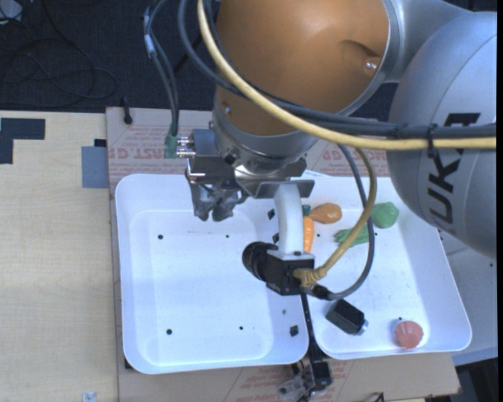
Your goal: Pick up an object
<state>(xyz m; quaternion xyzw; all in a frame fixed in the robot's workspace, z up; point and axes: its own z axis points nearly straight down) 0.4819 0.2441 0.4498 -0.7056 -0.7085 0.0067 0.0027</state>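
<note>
Right bin holds 1 green piece, 1 red ball

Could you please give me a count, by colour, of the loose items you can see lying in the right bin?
Orange: 2, a rounded piece and a carrot-like piece, partly behind the arm.
Green: 1.
Black: 1, a small block.
Pinkish red: 1, a round item.
Total: 5 in the right bin.
</note>
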